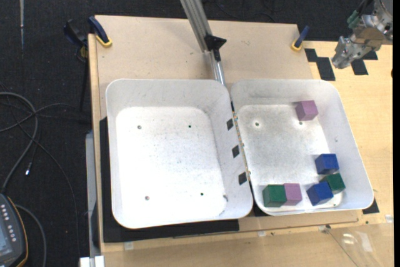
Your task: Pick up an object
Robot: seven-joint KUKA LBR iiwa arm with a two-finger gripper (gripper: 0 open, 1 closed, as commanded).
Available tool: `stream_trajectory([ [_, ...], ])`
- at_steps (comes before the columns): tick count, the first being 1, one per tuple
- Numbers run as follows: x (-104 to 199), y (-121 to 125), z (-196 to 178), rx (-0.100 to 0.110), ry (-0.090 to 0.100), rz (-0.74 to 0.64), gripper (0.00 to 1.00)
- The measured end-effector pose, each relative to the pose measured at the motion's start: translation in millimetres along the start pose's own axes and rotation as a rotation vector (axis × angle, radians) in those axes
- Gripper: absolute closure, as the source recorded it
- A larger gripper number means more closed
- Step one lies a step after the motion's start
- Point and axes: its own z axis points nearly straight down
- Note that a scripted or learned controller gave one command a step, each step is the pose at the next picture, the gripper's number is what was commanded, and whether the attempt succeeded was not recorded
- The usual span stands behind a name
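The left bin (167, 153) on the worktop (156, 47) holds only dark specks. The right bin (275, 134) carries six blocks: a purple block (306, 110) at 1 o'clock, a blue block (326, 163) at 4, and at 5 a cluster of green block (274, 195), second purple block (292, 193), second blue block (319, 192) and small green block (336, 182). A metal pole (194, 6) slants over the worktop at 12. The pincer (347, 54) hangs at 2 o'clock outside the bins, well apart from the blocks, holding nothing; whether its fingers are parted cannot be told.

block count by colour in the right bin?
Purple blocks: 2
Blue blocks: 2
Green blocks: 2
Total: 6, all in the right bin
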Motion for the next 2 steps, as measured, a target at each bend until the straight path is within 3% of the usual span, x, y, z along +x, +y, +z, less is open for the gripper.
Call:
stream_trajectory([
  [1, 0.4, 0.0, 0.3, 0.001, 0.0, 0.0, 0.0],
  [2, 0.3, 3.6, 146.7, 0.009, 0.004, 0.003, 0.0],
])
